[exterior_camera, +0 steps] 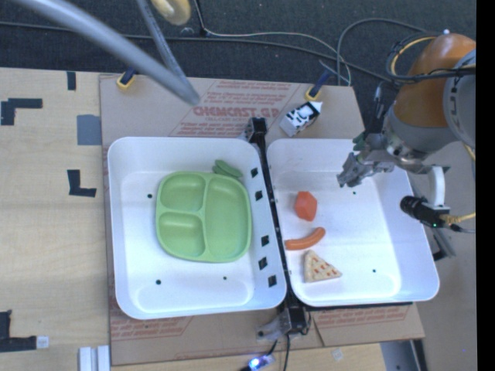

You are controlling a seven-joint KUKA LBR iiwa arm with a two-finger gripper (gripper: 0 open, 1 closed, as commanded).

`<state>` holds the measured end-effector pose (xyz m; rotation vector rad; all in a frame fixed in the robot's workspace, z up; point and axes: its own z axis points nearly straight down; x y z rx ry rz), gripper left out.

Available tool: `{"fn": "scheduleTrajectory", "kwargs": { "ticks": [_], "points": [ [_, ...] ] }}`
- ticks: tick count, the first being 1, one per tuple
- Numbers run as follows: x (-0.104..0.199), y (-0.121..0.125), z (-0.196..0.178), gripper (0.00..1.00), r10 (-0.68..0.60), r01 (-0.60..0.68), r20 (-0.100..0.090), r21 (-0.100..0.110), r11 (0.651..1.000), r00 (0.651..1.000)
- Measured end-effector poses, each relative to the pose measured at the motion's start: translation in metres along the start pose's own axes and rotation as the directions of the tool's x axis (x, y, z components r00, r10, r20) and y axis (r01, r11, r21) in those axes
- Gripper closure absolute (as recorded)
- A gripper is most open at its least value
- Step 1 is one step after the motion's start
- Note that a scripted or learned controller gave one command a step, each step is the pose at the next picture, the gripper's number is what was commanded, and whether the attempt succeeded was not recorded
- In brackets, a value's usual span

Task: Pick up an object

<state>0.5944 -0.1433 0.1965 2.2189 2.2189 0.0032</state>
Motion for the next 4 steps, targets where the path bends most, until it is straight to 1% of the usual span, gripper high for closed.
{"fn": "scheduleTrajectory", "kwargs": {
  "ticks": [1,2,3,4],
  "points": [
    [0.003,-0.008,-0.057,1.00,-0.001,0.001,0.000,-0.001,1.000,1.000],
    [0.003,-0.007,-0.081,1.00,-0.001,0.001,-0.001,0.002,1.000,1.000],
    [0.053,-0.022,-0.063,1.00,-0.004,0.004,-0.002,0.007,1.000,1.000],
    [0.105,-0.029,-0.063,1.00,-0.006,0.006,-0.002,0.006,1.000,1.000]
  ]
}}
